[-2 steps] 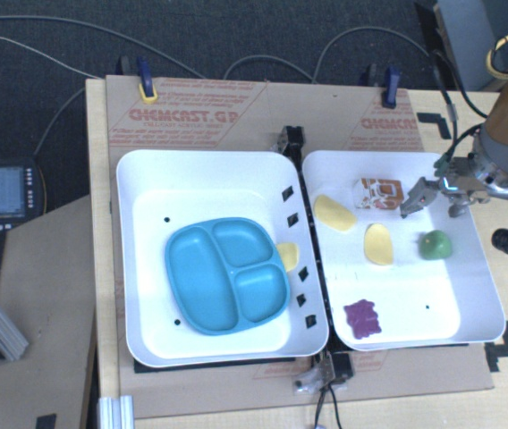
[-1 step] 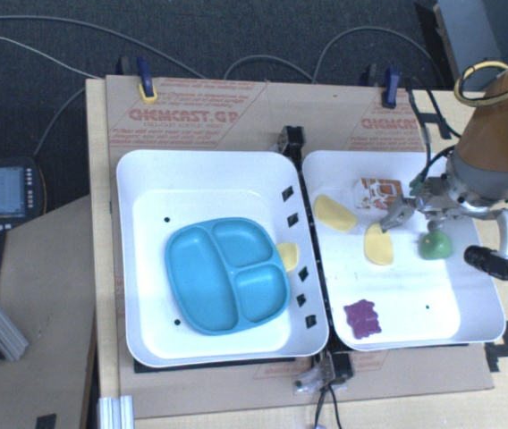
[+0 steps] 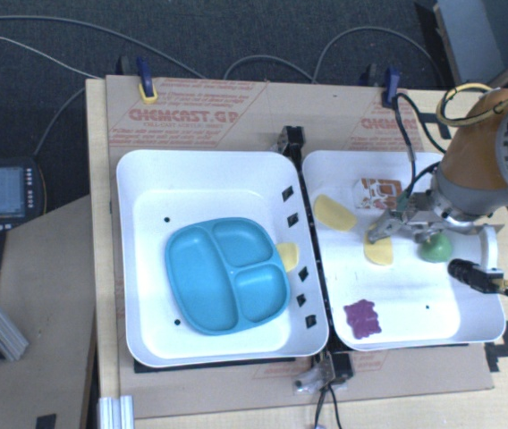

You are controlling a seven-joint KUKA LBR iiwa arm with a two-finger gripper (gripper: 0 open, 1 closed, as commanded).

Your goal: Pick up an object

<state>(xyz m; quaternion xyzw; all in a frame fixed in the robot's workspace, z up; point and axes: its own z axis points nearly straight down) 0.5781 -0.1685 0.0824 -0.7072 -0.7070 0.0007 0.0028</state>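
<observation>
Toys lie scattered in the right bin (image 3: 469, 329), and my pincer (image 3: 403, 224) hangs low over them at the centre right of the frame, between a small yellow piece (image 3: 379, 253) just below it and a green ball-shaped thing (image 3: 435, 247) just to its right. I cannot tell how far the pincer is spread or whether it has hold of anything; its metal parts blur into the pieces beneath. The yellow piece looks the likeliest object to take: small, rounded, probably light hollow plastic, stiff enough not to give but smooth, so it may squirt out sideways unless I close across its middle. A paler yellow wedge (image 3: 334, 213) sits toward the upper left of this bin, a printed packet (image 3: 380, 192) above the pincer, and a flat purple shape (image 3: 362, 317) lower down, too thin to grip easily. The blue divided plate (image 3: 227, 275) in the left bin (image 3: 147, 195) seems too broad for me.
</observation>
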